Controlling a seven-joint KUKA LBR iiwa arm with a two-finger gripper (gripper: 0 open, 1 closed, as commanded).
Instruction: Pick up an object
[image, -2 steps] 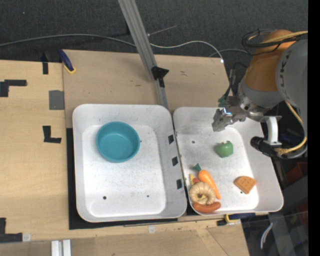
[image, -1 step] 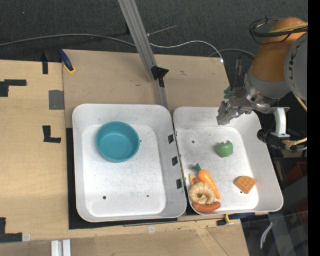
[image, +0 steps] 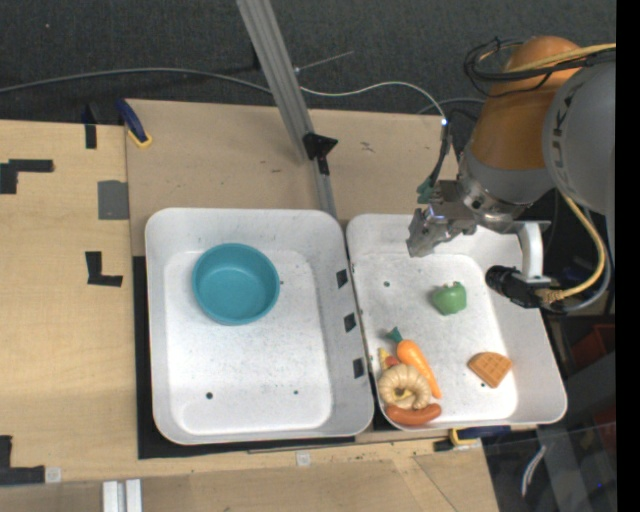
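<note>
No writing or brand is showing on any object. A green pepper is sitting near the middle of the right bin, its stem end pointing up-right. Nearer the front edge, a carrot is lying with its long axis running diagonally, leafy end toward the upper left, partly overlapping a curled beige pastry and a red piece half hidden beneath it. A waffle-like wedge is lying apart. The gripper is hovering over the bin's rear edge, gripping nothing; whether the claw is open is unclear. A teal bowl is resting in the left bin.
</note>
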